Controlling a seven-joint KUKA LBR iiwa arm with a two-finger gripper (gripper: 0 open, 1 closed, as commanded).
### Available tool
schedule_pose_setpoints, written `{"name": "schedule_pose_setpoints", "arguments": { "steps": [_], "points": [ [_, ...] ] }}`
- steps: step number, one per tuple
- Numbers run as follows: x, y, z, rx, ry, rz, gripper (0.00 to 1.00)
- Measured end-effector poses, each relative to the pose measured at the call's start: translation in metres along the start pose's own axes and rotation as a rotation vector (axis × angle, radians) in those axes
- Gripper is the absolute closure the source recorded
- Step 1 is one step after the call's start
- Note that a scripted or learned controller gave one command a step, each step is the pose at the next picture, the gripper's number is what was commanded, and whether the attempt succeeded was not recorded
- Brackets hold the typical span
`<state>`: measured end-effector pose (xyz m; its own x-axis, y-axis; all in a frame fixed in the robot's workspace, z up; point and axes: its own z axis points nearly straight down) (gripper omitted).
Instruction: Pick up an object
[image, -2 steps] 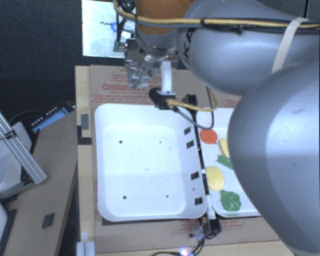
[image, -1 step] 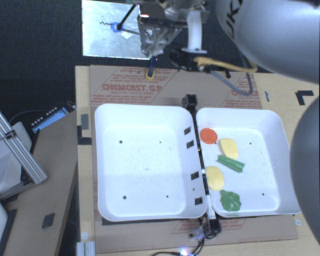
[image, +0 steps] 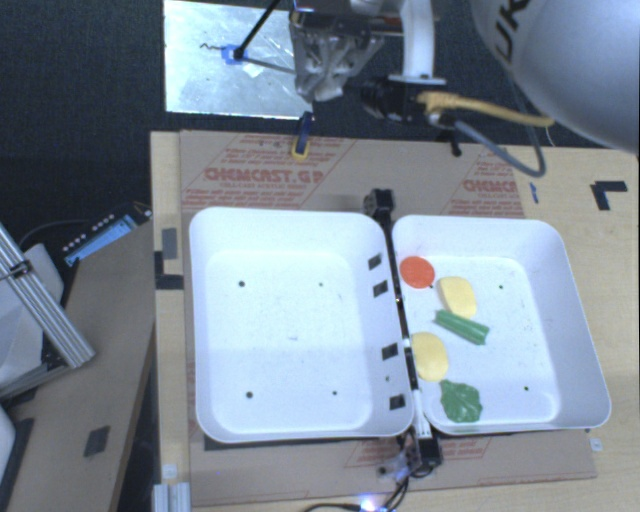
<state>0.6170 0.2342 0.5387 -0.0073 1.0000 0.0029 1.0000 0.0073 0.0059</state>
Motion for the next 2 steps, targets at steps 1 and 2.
{"name": "schedule_pose_setpoints", "arguments": {
  "steps": [1, 2],
  "points": [
    [-0.022, -0.041, 0.25, 0.022, -0.008, 0.007, 1.0],
    [-0.062, -0.036, 0.069, -0.013, 0.002, 0.009, 1.0]
  ]
}}
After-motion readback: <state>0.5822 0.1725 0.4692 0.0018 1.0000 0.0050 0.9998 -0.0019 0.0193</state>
